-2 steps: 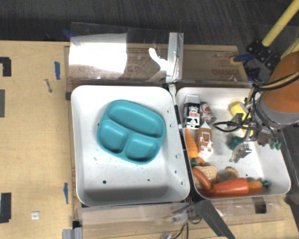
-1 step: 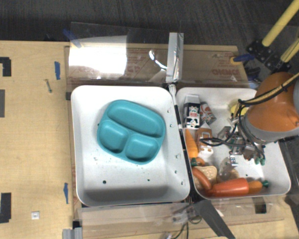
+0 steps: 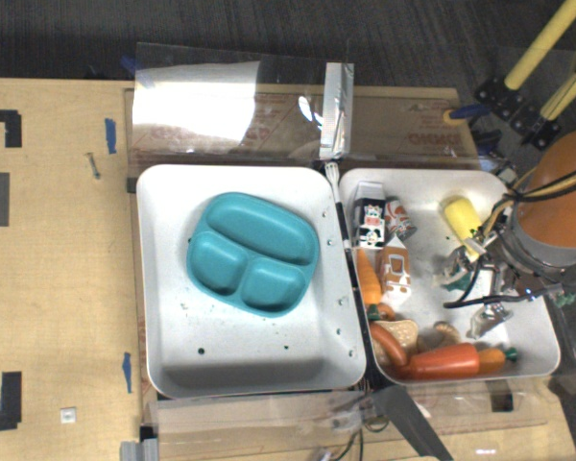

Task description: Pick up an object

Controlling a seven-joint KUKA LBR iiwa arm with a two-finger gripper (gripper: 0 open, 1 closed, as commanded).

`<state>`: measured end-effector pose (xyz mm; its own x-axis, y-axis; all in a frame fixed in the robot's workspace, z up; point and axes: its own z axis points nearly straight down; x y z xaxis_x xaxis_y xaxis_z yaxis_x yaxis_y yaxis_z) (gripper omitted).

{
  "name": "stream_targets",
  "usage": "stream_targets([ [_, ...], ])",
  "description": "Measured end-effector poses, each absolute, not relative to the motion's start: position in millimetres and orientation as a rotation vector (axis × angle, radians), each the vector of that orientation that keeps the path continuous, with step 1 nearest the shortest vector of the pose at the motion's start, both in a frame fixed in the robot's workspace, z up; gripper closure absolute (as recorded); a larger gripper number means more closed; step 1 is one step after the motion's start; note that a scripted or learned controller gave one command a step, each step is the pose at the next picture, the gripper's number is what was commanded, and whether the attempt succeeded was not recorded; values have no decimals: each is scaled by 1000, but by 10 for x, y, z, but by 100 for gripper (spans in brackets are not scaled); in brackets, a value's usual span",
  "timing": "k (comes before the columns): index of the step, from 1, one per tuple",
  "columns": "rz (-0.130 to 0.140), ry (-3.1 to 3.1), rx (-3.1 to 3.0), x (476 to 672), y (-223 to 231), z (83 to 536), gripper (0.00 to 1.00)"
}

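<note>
Approach step: gripper [image 3: 480, 301] low over right bin [image 3: 542, 353]; jaw state unclear. Next: settle onto yellow object [image 3: 461, 216].

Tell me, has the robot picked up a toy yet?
Not yet. Done: the gripper has reached over the right bin. In hand: I see nothing lifted. The yellow toy, big carrot and other toys lie in the bin. The teal tray sits in the left bin.

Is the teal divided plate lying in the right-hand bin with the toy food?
No. The teal plate lies by itself in the left bin; the toy carrot and other food lie in the right bin.
</note>
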<state>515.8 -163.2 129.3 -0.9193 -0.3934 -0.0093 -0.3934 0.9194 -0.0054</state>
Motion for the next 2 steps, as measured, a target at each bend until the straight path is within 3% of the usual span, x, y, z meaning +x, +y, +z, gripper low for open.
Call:
stream_targets([
  [1,-4,3081,-561,5527,-1805,888,0],
  [2,-6,3080,-556,5712,-1822,886,0],
])
